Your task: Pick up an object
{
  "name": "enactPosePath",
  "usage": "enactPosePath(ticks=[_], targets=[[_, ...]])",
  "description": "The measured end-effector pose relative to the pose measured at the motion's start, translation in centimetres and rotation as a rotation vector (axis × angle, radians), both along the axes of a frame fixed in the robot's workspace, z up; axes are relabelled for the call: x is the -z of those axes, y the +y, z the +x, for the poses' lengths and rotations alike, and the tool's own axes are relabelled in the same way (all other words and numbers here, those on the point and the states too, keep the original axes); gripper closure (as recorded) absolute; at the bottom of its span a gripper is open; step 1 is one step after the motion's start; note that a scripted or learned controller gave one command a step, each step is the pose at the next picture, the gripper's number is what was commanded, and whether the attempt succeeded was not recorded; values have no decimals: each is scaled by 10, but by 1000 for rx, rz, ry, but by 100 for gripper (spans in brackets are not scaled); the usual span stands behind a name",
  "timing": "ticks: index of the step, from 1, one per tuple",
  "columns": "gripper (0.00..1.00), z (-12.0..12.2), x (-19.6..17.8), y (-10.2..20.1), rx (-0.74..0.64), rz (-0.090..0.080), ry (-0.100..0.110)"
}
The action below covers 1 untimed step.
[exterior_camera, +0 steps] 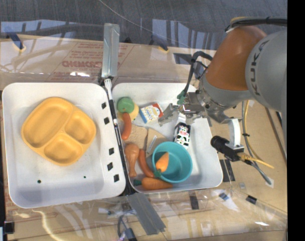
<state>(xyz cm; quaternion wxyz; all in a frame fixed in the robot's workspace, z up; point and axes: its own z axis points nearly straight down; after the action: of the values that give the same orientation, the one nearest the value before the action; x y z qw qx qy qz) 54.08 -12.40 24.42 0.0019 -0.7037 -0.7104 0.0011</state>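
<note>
Here, my claw (178,113) hangs over the far side of the right bin (212,157), fingers parted and holding nothing, beside the small carton (149,112) and above the cow-patterned box (182,134), its likeliest pick.

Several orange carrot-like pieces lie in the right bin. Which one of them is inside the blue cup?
The small orange piece resting inside the blue cup. The other orange pieces lie on the floor of the right bin, outside the cup, left of it and below it.
</note>
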Motion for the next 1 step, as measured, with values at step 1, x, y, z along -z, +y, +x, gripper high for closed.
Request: enactPosePath(ticks=[1], targets=[[0,-45,100,-53,-234,1,0]])
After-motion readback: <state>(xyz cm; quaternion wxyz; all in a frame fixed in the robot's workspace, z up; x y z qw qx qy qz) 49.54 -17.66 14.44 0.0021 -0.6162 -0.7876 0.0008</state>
